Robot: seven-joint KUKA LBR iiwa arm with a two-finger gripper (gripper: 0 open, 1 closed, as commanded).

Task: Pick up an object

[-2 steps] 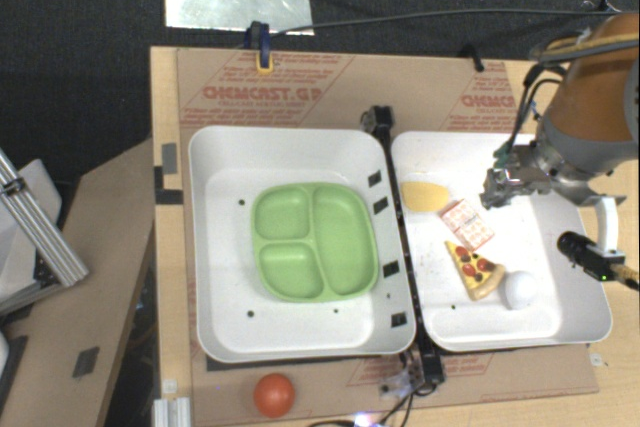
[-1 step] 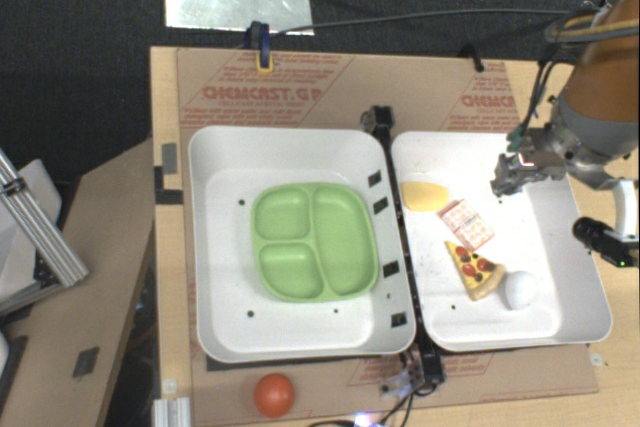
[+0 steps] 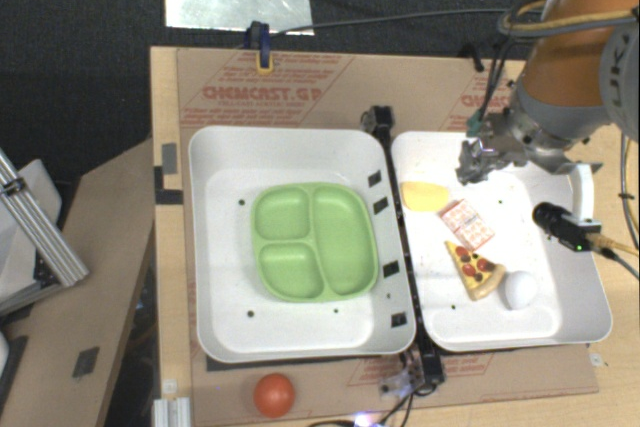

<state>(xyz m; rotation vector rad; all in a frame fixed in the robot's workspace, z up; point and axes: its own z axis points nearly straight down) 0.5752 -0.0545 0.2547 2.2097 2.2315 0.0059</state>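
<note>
Nearest the lens, an orange ball [image 3: 273, 394] sits on the bench in front of both bins, well away from the gripper [image 3: 476, 163] and outside its bin.

The left bin [image 3: 220, 245] lies across the divider from the jaws and holds a green divided plate [image 3: 313, 241], well apart from them. The right bin [image 3: 545, 320] is the one the gripper hangs over, at its far end.

Four small things lie in it. A toy pizza slice [image 3: 474, 268] is well on the near side of the jaws. A red-and-white packet [image 3: 467, 223] lies between that slice and the jaws. A flat yellow piece [image 3: 425, 196] lies just beside the jaws, toward the divider and a little nearer the camera — it looks the likeliest pick. A white egg-like ball [image 3: 519, 289] lies farthest from them, near the front wall.

The pick looks not yet made: all four rest on the bin floor and nothing shows in the jaws. Whether these are released or clenched I cannot tell. What is left, I judge, is the descent, the closing and the lift.
</note>
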